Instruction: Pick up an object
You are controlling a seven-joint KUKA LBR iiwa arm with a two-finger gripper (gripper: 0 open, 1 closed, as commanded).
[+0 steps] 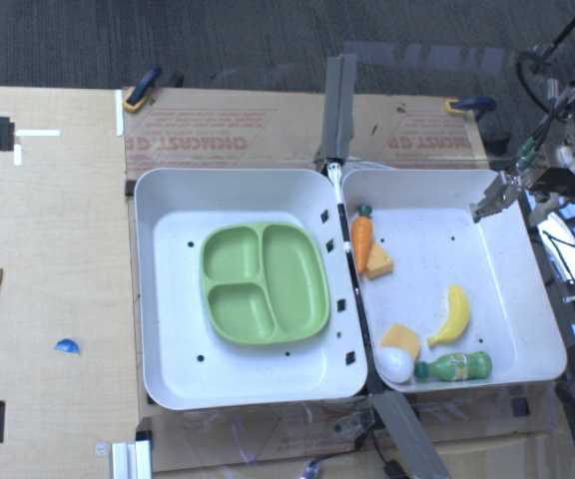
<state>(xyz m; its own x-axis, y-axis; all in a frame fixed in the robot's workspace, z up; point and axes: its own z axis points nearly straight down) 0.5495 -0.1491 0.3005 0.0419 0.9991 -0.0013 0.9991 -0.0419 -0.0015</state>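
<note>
The end effector (489, 208) is positioned at the far right corner of the right bin (512, 267), above the rim, with nothing visible in it; whether it is wide or narrow cannot be determined. The right bin contains six objects. A carrot (361, 240) lies against the left wall near the far end, with a yellow-orange wedge (378, 261) touching its near side. A banana (452, 316) lies near the centre of the bin's near half. Along the near edge, a green bottle (455, 367) lies on its side, a white egg-shaped object (395, 364) sits in the near left corner, and a yellow block (400, 340) touches the white object's far side. The left bin (163, 297) holds a green divided plate (266, 283) at its centre. The two bins rest side by side on the tabletop (43, 257). A small blue object (66, 346) lies on the tabletop, left of the left bin
</note>
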